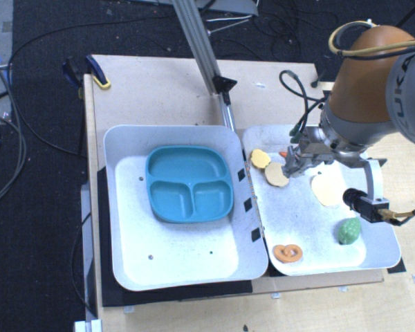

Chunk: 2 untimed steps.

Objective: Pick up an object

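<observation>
— How many bins are seen on the bench?

— Two white bins are counted, side by side. In the left bin one blue divided tray with three compartments is laid.

— And in the right bin?

— Five objects are counted: one yellow piece near the far left corner, one tan round piece touching it or just beside it, one pale flat piece toward the middle, one green lump at the right side, and one orange pretzel-like ring by the near edge.

— Where is the gripper found?

— It is lowered over the far part of the right bin, just beside the tan piece. Whether its fingers are apart or together cannot be told; nothing is seen held between them.
</observation>
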### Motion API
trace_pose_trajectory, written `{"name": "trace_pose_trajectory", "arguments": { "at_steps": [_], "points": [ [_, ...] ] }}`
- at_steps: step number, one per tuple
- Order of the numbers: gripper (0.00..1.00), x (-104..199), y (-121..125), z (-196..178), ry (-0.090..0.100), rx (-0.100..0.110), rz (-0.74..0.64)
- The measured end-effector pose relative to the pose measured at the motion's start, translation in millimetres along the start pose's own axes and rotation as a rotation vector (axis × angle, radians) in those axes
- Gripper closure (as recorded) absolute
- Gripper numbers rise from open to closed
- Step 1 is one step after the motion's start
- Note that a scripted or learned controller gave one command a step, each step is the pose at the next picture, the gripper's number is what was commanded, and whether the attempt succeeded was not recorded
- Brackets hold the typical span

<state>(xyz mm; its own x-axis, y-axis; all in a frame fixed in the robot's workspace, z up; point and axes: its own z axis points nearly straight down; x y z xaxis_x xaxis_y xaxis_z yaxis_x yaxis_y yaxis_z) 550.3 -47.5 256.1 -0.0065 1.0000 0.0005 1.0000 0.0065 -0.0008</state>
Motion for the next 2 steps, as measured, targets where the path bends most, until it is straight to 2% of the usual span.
{"name": "trace_pose_trajectory", "arguments": {
  "at_steps": [1, 2],
  "points": [
    [1.0, 48.6, 20.3, 7.8, 0.0, -0.002, -0.001],
    [1.0, 105.6, 20.5, 19.4, 0.001, 0.001, -0.001]
  ]
}}
